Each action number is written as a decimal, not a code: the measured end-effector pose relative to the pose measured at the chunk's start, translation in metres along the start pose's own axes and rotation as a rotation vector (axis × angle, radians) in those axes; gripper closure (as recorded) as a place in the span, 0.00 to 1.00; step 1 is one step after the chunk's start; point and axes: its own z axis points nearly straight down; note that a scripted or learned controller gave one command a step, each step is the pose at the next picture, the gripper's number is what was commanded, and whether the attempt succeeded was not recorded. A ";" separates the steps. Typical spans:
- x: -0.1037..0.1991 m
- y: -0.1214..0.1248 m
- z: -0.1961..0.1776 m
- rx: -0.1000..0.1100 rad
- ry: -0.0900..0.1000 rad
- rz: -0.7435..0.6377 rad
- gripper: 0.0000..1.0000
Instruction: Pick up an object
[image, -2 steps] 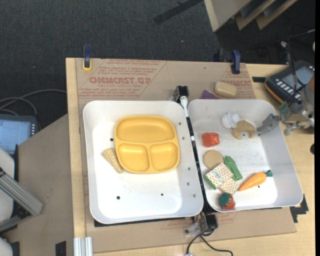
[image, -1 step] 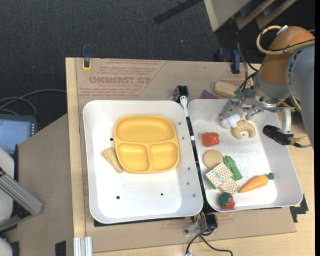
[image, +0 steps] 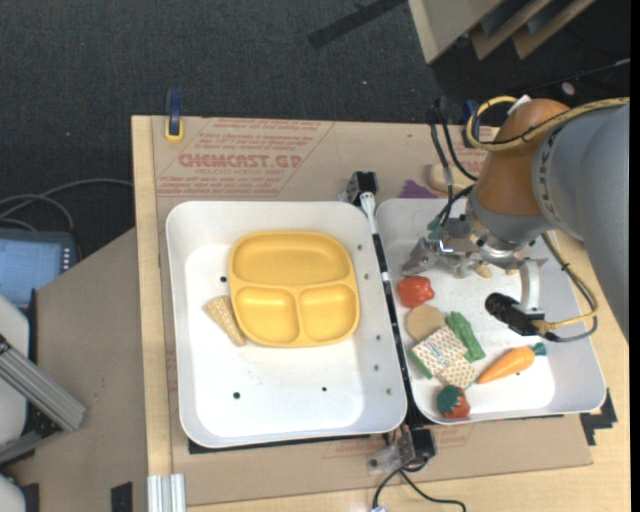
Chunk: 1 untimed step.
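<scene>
Jaws on my gripper (image: 440, 255) can't be read from this angle. Just below it in the right bin (image: 575, 385) lies the red tomato (image: 415, 291); I judge it light, smooth and round, best pinched across its middle.

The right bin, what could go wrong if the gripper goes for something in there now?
The toys in the right bin lie packed together: the carrot, green piece and patterned packet touch or nearly touch, so closing fingers may catch two or push one away. The red tomato sits near the bin wall, leaving little room.
</scene>
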 end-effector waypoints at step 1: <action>0.005 -0.040 -0.001 0.002 -0.002 0.007 0.00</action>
